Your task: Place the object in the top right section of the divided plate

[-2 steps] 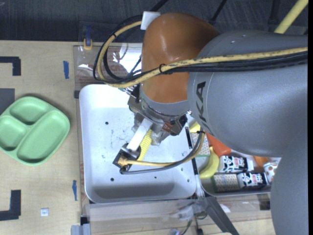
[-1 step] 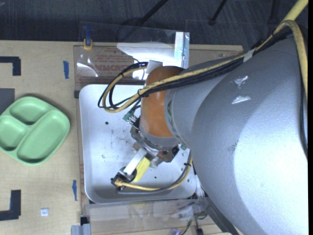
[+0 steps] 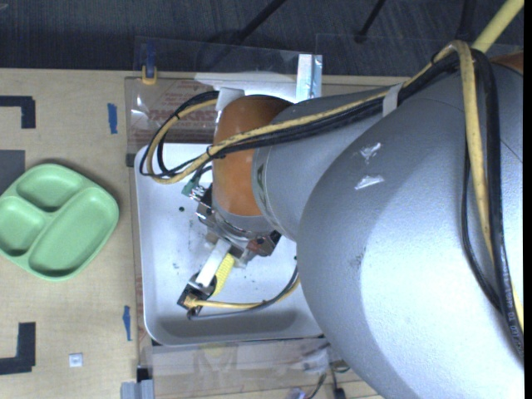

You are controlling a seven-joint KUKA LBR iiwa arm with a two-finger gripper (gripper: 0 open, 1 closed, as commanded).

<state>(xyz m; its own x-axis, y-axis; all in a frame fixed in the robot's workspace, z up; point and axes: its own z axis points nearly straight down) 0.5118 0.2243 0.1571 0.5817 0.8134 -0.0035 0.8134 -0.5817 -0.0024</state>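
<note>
The green divided plate (image 3: 56, 220) lies on the wooden bench, left of the white bin (image 3: 162, 306). It has three sections, and nothing lies in any of them. My gripper (image 3: 236, 238) reaches down into the middle of the bin, under the orange band and the grey wrist. The arm's bulk hides the bin's right half and whatever lies under the gripper. A few small dark specks (image 3: 181, 210) dot the bin floor to the gripper's left.
A clear plastic sheet (image 3: 174, 98) stands along the bin's far wall. Black corner marks (image 3: 20, 110) and blue tape strips (image 3: 112, 117) sit on the bench around the plate. The grey arm covers the right half of the view.
</note>
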